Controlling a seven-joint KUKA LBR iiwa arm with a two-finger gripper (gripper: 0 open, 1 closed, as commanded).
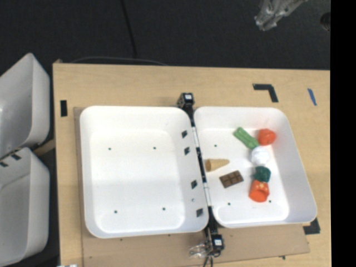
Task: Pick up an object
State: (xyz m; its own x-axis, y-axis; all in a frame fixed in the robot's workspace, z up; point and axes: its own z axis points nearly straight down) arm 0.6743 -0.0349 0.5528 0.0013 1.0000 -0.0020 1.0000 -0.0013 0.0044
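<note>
Claw blurred above, maybe empty; green block flat.

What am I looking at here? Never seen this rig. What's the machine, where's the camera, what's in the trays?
One fixed camera looks down at a slant on a wooden bench. The shiny metal thing at top right is the robot arm's claw, hanging high above the bench with nothing visibly in it.

Two shallow white bins sit side by side. The left bin has a bare white floor. The right bin holds small toys: a green block, an orange-red piece, a white ball, a dark green piece, an orange piece, a brown chocolate-like bar and a tan cone.

The job is to grab one object.
</note>
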